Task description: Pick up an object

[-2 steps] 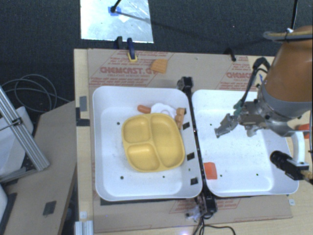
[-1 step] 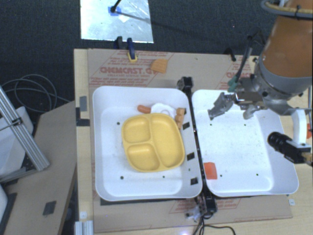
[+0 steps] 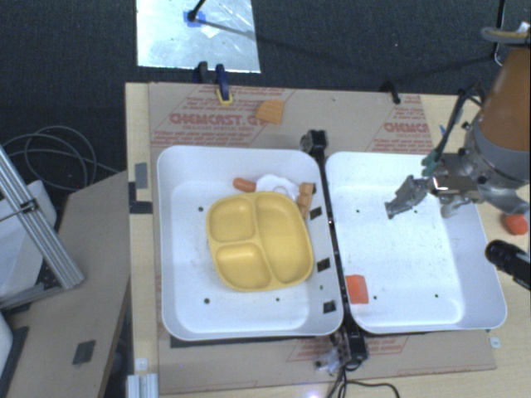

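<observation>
My gripper (image 3: 406,197) hangs over the upper middle of the right bin (image 3: 473,305), reaching in from the right. No object sits beneath it; only the bin's bare white floor lies there. A small orange-red block (image 3: 356,288) lies at the right bin's lower left corner, well away from the gripper. The left bin (image 3: 178,222) holds a yellow divided plate (image 3: 257,243). Behind the plate lie a small orange sausage-shaped piece (image 3: 245,185), a white object (image 3: 276,186) and a tan block (image 3: 305,196).
A black divider with clips (image 3: 323,222) runs between the bins. An orange object (image 3: 515,222) lies just outside the right bin's right rim. On the cardboard behind the bins sit a tan-orange piece (image 3: 270,111) and a blue-yellow clamp (image 3: 222,83).
</observation>
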Robot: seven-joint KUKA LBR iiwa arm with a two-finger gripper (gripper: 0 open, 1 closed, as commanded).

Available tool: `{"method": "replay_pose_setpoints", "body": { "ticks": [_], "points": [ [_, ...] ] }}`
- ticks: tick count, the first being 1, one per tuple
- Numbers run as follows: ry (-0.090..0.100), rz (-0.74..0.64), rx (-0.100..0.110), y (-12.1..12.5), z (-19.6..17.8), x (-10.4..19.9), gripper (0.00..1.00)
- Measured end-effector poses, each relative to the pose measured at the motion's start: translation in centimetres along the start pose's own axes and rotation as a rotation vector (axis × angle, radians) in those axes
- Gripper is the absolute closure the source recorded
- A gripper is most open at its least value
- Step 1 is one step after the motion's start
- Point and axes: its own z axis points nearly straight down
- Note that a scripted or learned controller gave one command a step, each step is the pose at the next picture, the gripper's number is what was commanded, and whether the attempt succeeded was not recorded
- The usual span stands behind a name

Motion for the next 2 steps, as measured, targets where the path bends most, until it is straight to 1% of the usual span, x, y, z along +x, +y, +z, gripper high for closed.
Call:
{"method": "replay_pose_setpoints", "body": {
  "ticks": [1, 2],
  "points": [
    [0.003, -0.013, -0.001, 0.1, 1.0, 6.3, 0.00],
    [0.001, -0.005, -0.008, 0.0, -5.1, 3.8, 0.00]
  ]
}}
